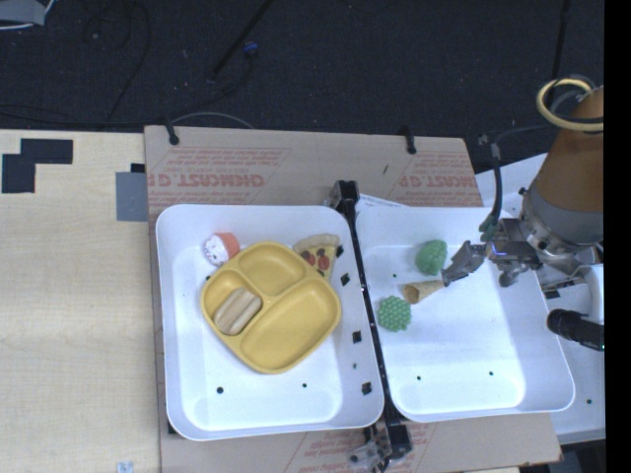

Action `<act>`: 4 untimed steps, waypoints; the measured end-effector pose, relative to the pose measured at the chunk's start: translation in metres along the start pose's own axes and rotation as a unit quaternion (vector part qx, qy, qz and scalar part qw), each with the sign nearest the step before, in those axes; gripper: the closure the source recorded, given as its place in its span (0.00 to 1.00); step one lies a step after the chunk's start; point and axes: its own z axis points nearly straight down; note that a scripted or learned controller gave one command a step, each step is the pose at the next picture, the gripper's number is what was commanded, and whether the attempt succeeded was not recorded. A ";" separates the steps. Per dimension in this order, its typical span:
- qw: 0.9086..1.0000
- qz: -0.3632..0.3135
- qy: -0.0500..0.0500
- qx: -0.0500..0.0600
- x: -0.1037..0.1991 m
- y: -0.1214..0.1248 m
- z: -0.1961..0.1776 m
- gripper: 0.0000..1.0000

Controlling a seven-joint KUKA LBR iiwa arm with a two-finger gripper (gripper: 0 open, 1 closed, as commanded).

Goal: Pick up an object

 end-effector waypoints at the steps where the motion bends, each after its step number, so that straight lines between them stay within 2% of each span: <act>1: 1.000 -0.001 -0.001 -0.006 0.000 0.002 -0.006 0.00; 2: 1.000 -0.001 -0.001 -0.004 -0.006 0.006 0.039 0.00; 4: 1.000 -0.001 0.000 -0.003 0.003 -0.009 0.152 0.00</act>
